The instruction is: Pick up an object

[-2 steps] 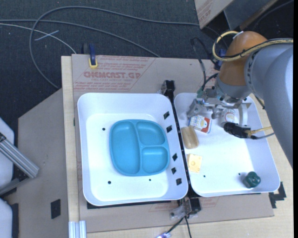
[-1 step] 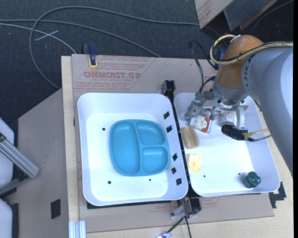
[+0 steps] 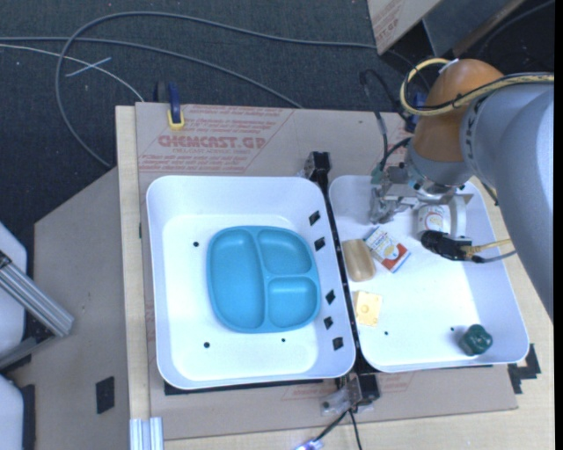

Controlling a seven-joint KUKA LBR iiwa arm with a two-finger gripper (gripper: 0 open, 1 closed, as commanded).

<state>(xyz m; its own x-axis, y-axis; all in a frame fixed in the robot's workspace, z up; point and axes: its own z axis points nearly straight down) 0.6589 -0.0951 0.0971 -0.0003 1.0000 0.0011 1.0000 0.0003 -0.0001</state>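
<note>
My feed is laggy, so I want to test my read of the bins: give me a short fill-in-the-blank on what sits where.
1. The blue divided plate lies in the ____ bin.
2. The dark green object sits near the right bin's ____ right corner in the view.
3. The yellow piece lies in the same bin as the ____ block.
4. The end effector hangs over the ____ bin.

Missing words: left; lower; tan; right

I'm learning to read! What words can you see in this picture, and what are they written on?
"CHEMCAST GP": red letters on the brown board behind the bins.
Smaller red print around it: too blurred to read.
Small red and white packet in the right bin: print too small to read.
Cardboard box at the top: print too blurred.
</note>
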